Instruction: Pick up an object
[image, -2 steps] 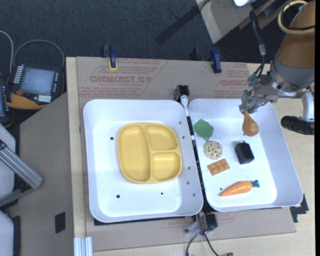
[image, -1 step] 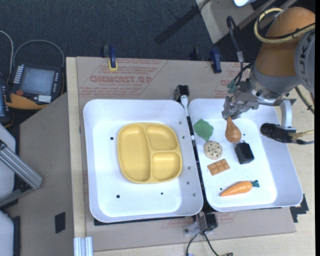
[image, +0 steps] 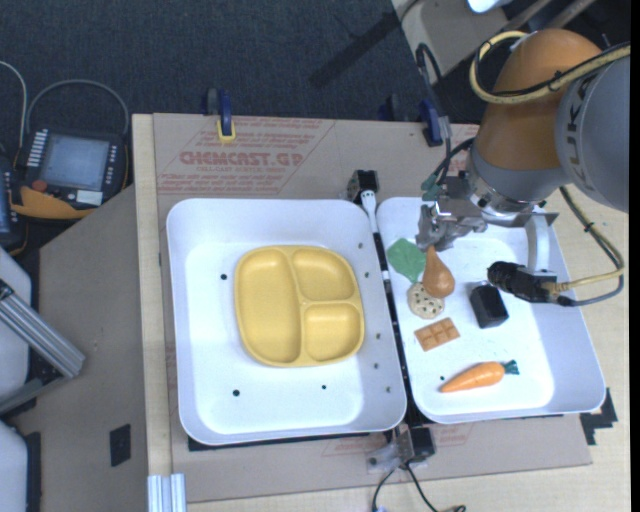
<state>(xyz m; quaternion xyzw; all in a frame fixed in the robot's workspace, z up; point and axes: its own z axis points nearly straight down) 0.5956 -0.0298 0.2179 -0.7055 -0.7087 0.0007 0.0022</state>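
My gripper (image: 438, 228) hangs over the upper left part of the right bin (image: 565, 365). Directly below it stands a brown pear-shaped object (image: 437, 273), whose narrow top reaches up to the gripper. A green flat piece (image: 405, 258) lies just left of the pear. Below the pear lie a round speckled cookie (image: 424, 298) and a brown square cracker (image: 436, 333). To its right sits a black block (image: 488, 305). An orange carrot (image: 474, 377) rests near the bin's front. Nothing visibly hangs from the gripper.
The left bin (image: 200, 330) holds a yellow divided plate (image: 298, 303). A black cable fitting (image: 518, 280) from the arm lies over the right bin beside the black block. The grey and orange arm (image: 540, 100) covers the bin's far right corner.
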